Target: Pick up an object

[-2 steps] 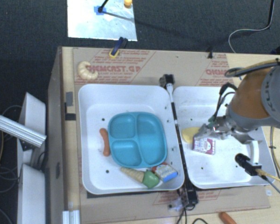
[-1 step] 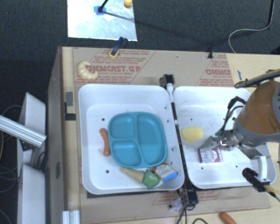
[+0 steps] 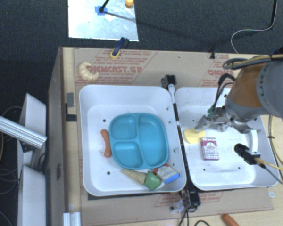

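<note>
- The gripper (image 3: 203,124) hangs low in the right bin (image 3: 226,179), and whether its fingers are spread or pressed together cannot be told.
- A yellow object (image 3: 192,136) lies just beside the gripper, toward the left bin (image 3: 92,140).
- A red and white packet (image 3: 210,149) lies near the yellow object.
- The left bin holds a blue divided plate (image 3: 137,141) and a sausage (image 3: 106,143).

left bin (image 3: 92,126): blue divided plate (image 3: 138,141) | orange sausage (image 3: 106,143) just left of plate | cone-shaped piece (image 3: 134,175), green item (image 3: 152,181), blue-white packet (image 3: 169,174) along plate's near edge | bench board: cream curled item (image 3: 88,70), blue-yellow clip (image 3: 118,48) | floor: silver sheet (image 3: 102,13) with small orange ball (image 3: 129,2)
</note>
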Action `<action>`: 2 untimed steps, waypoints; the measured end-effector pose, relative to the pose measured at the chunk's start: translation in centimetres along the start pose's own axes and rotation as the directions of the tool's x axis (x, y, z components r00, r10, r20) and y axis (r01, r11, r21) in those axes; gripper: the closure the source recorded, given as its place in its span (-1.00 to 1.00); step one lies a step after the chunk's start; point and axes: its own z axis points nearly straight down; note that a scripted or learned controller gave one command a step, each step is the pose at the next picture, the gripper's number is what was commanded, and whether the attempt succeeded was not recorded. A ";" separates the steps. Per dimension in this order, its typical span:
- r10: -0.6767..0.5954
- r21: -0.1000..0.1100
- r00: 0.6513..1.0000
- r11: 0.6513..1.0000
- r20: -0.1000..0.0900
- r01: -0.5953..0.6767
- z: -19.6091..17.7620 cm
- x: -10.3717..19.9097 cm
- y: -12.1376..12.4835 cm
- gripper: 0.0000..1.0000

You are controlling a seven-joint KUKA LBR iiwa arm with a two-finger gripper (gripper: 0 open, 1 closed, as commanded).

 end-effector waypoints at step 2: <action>-0.001 0.001 1.000 1.000 0.001 0.001 -1.5 -0.5 4.1 -1.00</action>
